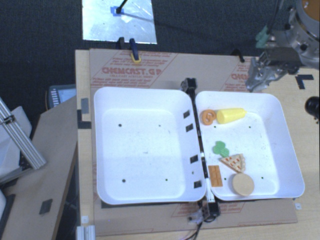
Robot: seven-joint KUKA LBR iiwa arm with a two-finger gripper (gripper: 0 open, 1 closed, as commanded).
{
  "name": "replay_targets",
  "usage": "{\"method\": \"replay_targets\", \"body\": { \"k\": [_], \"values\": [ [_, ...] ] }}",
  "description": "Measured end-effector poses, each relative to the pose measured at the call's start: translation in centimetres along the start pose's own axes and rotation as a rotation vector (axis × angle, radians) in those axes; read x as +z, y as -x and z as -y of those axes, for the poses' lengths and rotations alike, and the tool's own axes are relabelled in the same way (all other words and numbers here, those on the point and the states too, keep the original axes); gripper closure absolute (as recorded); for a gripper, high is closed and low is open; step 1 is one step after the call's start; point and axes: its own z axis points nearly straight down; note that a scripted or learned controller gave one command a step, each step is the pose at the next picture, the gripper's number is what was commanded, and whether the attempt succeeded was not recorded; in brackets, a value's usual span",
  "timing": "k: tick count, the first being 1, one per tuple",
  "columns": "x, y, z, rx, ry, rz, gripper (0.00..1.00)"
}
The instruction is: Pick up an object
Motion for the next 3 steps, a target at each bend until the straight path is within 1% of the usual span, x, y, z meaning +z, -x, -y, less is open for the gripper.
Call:
{"method": "replay_targets", "body": {
  "k": [1,2,3],
  "values": [
    [0.0,11.7,0.0,0.0,0.001,0.001,1.0],
    [0.1,3.5,0.0,-0.023,0.0,-0.004,1.0],
    [7.8,-3.3,0.1,-0.022,-0.008,-0.003,1.0]
  ]
}}
